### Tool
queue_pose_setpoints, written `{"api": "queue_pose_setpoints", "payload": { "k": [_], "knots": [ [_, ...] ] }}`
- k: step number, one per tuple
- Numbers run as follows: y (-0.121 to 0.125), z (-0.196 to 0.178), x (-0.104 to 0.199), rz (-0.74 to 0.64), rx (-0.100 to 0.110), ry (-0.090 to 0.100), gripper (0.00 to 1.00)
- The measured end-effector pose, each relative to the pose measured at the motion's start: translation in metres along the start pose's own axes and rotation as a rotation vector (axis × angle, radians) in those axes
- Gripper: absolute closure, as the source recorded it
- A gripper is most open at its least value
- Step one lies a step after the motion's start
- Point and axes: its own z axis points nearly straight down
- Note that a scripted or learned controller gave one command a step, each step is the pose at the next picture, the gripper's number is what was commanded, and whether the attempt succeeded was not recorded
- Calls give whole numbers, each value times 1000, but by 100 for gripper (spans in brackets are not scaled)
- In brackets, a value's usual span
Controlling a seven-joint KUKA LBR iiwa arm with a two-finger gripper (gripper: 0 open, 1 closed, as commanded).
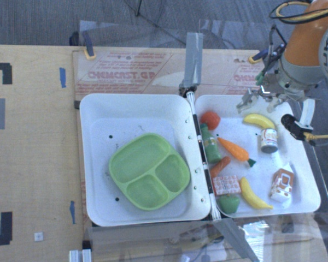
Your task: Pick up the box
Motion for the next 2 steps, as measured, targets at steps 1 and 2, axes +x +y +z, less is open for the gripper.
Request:
{"api": "queue_pose_setpoints", "payload": {
  "k": [1,2],
  "knots": [
    [-43,95,19,-294,-2,-1,0],
    [-147,101,-3,-548,-10,-6,0]
  ]
}}
